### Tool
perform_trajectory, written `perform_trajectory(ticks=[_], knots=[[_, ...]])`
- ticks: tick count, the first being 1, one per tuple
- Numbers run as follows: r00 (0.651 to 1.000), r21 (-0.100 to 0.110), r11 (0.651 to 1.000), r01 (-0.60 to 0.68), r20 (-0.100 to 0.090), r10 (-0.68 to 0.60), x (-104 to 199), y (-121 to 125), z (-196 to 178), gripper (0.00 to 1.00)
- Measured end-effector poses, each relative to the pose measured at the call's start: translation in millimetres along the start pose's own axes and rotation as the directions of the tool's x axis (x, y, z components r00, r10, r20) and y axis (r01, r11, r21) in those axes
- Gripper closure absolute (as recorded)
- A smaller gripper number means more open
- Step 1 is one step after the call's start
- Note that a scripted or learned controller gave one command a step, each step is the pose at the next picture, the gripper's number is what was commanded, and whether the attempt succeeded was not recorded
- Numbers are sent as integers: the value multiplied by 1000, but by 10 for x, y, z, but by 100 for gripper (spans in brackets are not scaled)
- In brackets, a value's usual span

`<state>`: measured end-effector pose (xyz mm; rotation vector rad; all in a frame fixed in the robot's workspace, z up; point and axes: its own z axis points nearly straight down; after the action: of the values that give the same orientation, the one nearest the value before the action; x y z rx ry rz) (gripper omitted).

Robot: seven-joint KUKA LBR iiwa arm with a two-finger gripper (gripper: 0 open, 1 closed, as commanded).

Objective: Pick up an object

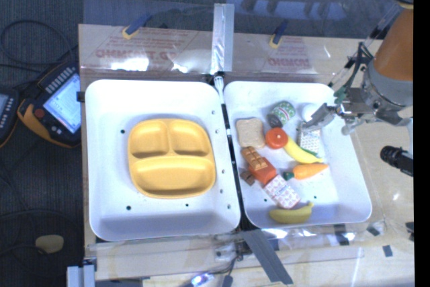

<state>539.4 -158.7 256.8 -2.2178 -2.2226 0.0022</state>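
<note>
White plastic bins: two shallow bins lie side by side; the left bin [101,165] carries a yellow plastic tray with three compartments [172,156], and the right bin [349,185] carries the small toy foods.
Landmark: the round orange-red toy tomato [276,138], near the middle of the right bin.
Beige toast slice [250,132]: just left of the tomato.
Green and grey round can [283,112]: just behind the tomato, lying on its side.
Yellow banana [300,152]: touching the tomato's front-right side, running away to the right.
Orange carrot [309,171]: in front of the tomato and to its right, just beyond the banana.
Brown and orange block [259,165]: in front of the tomato, slightly left.
Patterned white packet [283,193]: further in front of the tomato, past the block.
Second yellow banana [291,214]: well in front of the tomato, by the bin's near wall.
Gripper [316,119]: right of the tomato and slightly behind it, above a small speckled white packet [310,141]; I cannot tell how its claw stands.
Arm: grey with an orange band [396,50], well to the tomato's right.
</note>
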Motion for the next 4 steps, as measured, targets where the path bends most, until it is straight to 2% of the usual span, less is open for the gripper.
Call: perform_trajectory(ticks=[1,2,3,4], knots=[[1000,1,1000,2,-1,-2,10,6,-84,100],[1000,2,1000,2,-1,-2,10,5,-84,0],[1000,3,1000,4,-3,-4,20,11,-165,100],[1000,3,1000,4,-3,-4,21,11,-165,0]])
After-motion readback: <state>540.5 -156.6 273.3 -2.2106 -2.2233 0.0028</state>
